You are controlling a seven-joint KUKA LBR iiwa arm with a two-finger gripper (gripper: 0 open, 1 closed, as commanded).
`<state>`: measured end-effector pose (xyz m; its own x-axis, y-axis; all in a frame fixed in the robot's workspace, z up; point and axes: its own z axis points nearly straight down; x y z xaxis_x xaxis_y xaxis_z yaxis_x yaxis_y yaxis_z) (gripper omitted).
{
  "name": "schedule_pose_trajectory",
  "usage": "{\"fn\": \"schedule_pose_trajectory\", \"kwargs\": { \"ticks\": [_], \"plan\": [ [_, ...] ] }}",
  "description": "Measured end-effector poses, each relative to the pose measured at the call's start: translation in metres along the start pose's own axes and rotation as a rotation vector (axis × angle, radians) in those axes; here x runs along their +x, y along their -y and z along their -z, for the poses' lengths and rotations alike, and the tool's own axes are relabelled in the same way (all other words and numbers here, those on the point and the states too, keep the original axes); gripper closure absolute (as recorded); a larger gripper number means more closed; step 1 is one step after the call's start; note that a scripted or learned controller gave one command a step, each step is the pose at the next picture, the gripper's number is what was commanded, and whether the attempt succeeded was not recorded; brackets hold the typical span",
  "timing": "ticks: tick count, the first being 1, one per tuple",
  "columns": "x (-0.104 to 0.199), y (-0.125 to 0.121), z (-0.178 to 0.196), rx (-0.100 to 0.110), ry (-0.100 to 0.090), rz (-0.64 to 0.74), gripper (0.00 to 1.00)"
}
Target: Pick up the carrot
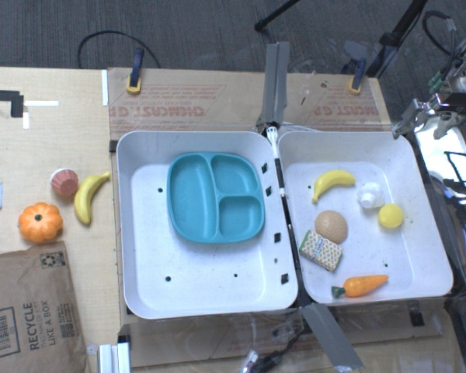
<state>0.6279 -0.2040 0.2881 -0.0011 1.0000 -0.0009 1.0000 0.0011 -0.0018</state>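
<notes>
The carrot [363,285] lay near the front wall of the right bin [435,208], just in front of the patterned packet [322,250] and brown egg-shaped item [331,226]. A banana [332,183] and a yellow ball [391,216] lay farther back from the carrot.

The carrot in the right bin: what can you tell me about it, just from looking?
The carrot is a small toy-like piece, smooth and orange, with a short green stub at its left end. It lies flat on the floor of the right bin, near the front wall, its length running left to right with the right end tipped slightly away from that wall. Nothing touches it; the patterned sponge-like block sits close behind it, apart.
</notes>
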Motion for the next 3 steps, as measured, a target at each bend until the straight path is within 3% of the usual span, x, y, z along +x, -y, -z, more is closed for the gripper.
{"fn": "schedule_pose_trajectory", "kwargs": {
  "ticks": [1, 2, 3],
  "plan": [
    [0.037, 0.069, -0.079, 0.002, -0.001, 0.003, 0.0],
    [0.009, 0.15, -0.133, 0.0, -0.002, 0.165, 0.0],
    [0.033, 0.15, -0.197, 0.0, -0.002, 0.383, 0.0]
  ]
}}
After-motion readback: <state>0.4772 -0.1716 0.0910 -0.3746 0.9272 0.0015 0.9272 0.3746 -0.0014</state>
